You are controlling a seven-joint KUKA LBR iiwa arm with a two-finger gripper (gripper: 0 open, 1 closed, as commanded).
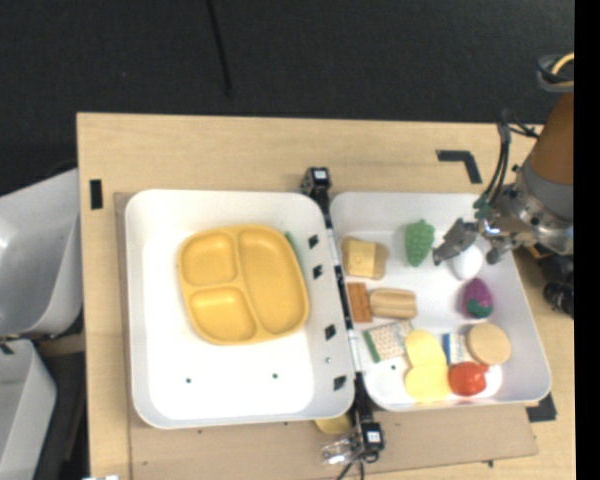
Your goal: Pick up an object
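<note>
Camera view: one yellow tray [244, 284], two white bins [150, 368], one pincer [470, 240].

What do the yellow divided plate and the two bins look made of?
The divided plate looks like moulded plastic, matte yellow: even colour, soft rounded compartment edges. The left bin and right bin look like smooth white plastic too, faintly glossy with rounded corners; thin enamelled metal can't be excluded.

Orange band above a grey metal wrist, black cables, dark pincer [467, 243].
</note>
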